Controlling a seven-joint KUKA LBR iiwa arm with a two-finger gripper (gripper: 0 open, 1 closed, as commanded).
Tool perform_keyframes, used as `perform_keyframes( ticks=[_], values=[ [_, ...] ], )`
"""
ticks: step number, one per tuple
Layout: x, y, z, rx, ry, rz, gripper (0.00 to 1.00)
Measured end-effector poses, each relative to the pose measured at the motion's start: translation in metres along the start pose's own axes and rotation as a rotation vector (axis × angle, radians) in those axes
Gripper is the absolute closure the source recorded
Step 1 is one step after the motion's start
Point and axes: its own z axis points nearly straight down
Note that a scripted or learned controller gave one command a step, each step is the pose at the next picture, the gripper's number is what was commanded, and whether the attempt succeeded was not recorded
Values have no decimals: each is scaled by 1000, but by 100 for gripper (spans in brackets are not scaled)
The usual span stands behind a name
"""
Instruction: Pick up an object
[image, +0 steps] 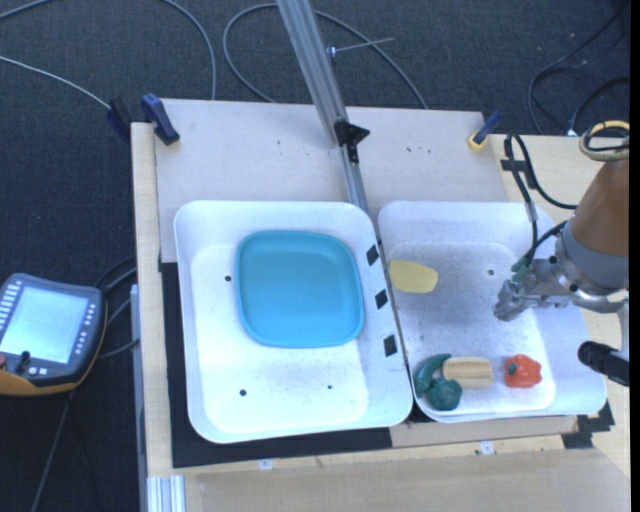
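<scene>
Camera view: gripper above red pepper; beige block beside

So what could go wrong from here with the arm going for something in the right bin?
1. The gripper hangs over bare floor of the right bin, apart from every object, so a straight descent would likely close on nothing.
2. The green object, tan block and red object lie crowded along the near wall; reaching for one may knock another or clip the rim.
3. The yellow piece looks flat, so it may slip free.
</scene>
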Motion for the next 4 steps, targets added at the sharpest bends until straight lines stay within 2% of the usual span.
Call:
perform_keyframes(
  ticks=[1,2,3,4],
  values=[
    [4,5,-44,-3,-1,-1,100],
    [8,10,-105,-4,-1,-1,100],
    [8,11,-127,-1,0,0,100],
    [55,30,-127,1,1,-4,100]
  ],
)
